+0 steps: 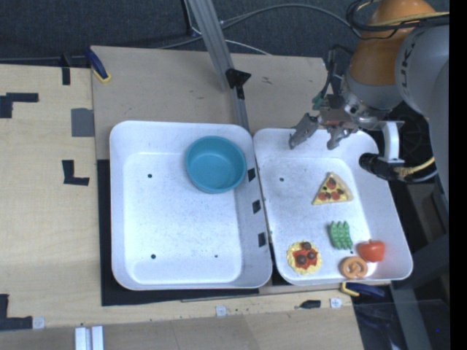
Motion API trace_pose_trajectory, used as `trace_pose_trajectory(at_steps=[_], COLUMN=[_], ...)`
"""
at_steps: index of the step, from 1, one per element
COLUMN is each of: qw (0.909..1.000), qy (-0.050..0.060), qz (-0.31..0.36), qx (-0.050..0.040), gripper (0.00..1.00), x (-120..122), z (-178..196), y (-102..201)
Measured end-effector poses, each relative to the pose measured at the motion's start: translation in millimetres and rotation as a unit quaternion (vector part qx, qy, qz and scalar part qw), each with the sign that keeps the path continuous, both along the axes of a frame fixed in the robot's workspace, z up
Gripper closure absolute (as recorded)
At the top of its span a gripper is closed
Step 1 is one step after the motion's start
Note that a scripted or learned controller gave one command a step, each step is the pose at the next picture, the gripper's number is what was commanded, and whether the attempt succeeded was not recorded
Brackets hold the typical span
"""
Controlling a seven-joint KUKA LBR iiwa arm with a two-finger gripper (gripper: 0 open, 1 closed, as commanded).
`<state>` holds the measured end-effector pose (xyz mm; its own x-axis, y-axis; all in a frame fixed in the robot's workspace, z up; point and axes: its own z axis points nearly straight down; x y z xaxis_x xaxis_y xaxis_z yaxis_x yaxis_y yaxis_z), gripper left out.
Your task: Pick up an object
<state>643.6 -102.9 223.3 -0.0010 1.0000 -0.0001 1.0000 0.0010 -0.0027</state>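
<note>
My gripper hangs over the far end of the right bin, its two fingers spread apart with nothing between them. Below it in that bin lie a toy pizza slice, a green studded piece, a small round pizza, a red tomato-like toy and an orange ring-shaped toy. The pizza slice is the nearest of these to the gripper, a short way toward the front. A blue bowl sits upright at the far right of the left bin.
A grey slanted pole runs down from the top to the gap between the bins. Cables and the arm's body crowd the right bin's far right side. Black tape marks dot the bench at left.
</note>
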Motion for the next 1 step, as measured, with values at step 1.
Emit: trace_pose_trajectory(at_steps=[1], qw=[1.0], qy=[0.001], qz=[0.0], qx=[0.0001], gripper=[0.0], x=[0.7], z=[-42.9], y=[2.3])
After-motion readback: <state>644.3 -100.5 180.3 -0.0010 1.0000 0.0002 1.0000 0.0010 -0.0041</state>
